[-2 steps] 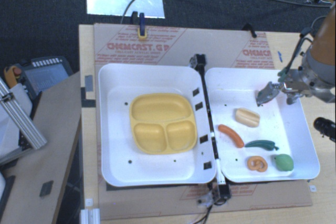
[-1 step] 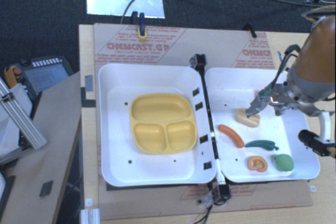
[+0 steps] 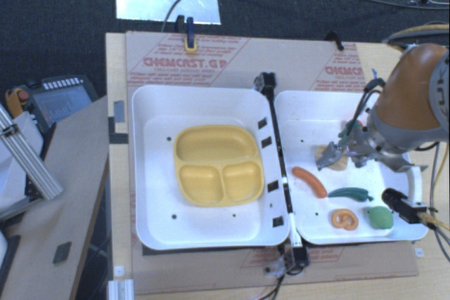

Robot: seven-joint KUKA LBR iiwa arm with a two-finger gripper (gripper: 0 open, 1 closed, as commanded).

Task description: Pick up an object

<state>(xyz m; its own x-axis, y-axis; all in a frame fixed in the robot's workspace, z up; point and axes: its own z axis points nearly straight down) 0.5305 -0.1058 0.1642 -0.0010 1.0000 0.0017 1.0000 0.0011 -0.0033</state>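
Gripper (image 3: 330, 160) hangs low in the right bin (image 3: 309, 109), near that bin's middle, its metal tips pointing toward the divider; whether the fingers are open or shut cannot be told, and nothing shows clearly between them; a pale tan piece (image 3: 336, 159) lies right under the tips, touching or just beneath them, too blurred to name.

Right bin also holds an orange sausage (image 3: 310, 181) lying aslant near the bin's left wall; a dark green pepper (image 3: 350, 193) just right of it; an orange pretzel (image 3: 344, 219) by the front edge; a light green lump (image 3: 380, 217) toward the front right corner.

Left bin (image 3: 155, 116) holds a yellow tray (image 3: 216, 164) with three compartments, set near the bin's middle, one long compartment at the back and two smaller ones in front.

Arm (image 3: 415, 98) comes in over the right bin's right edge, its orange band above the wrist, the wrist bent down and toward the divider.
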